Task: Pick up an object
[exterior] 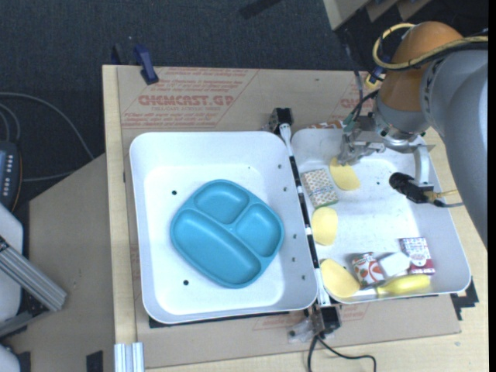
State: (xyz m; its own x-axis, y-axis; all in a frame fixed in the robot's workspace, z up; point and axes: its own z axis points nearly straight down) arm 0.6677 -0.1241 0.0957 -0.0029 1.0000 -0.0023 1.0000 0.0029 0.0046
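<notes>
Hovering at the right bin's [457, 266] 12 o'clock: gripper [350, 150], finger spread impossible to tell, possibly touching yellow piece [346, 177] just below. Lying at left bin's [147, 208] centre: blue divided plate [225, 232].

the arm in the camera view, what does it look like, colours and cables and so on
The arm is bulky and rounded, with smooth grey shells and an orange band above the wrist. A yellow cable loops beside the orange part, and thinner wires run down toward the tool. The tool is small, metallic and grey. A black, dark-tipped part juts out below the wrist.
</notes>
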